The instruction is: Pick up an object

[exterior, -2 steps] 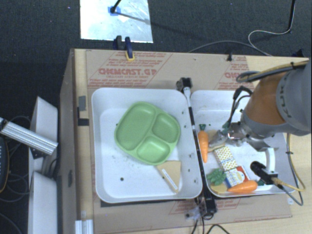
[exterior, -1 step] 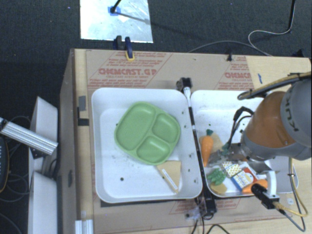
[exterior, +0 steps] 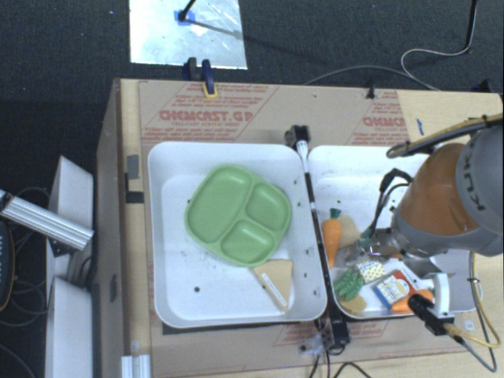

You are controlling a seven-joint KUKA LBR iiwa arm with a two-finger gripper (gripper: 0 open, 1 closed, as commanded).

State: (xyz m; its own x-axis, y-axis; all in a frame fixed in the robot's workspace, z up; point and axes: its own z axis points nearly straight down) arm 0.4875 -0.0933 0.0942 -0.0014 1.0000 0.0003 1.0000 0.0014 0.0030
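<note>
A grey KUKA arm with an orange band [exterior: 441, 199] reaches in from the right and hangs low over the right-hand shallow white bin [exterior: 346, 168], its gripper [exterior: 370, 244] down among a cluster of small toys; whether the gripper is wide, narrow or closed on anything cannot be told, since the wrist hides it. Candidates for the pick lie at the bin's near end: an orange plastic carrot with a green top [exterior: 331, 235] just beside the divider, a green-and-yellow patterned toy [exterior: 358, 278] nearer, and a blue, white and orange packet-like item [exterior: 394, 290] to its right. The step in hand looks like the descent or the grasp itself, and the next move likely calls for closing on one piece and lifting straight up without dragging its neighbours. The left-hand white bin [exterior: 169, 211] carries a pale green sectioned plastic plate [exterior: 236, 211] and a tan wedge-shaped piece [exterior: 276, 278] at its near right corner. Both bins sit on a worktop [exterior: 236, 113] covered with printed brown sheeting, on dark carpet [exterior: 55, 53], with a shiny square panel [exterior: 189, 22] at the far side.
</note>
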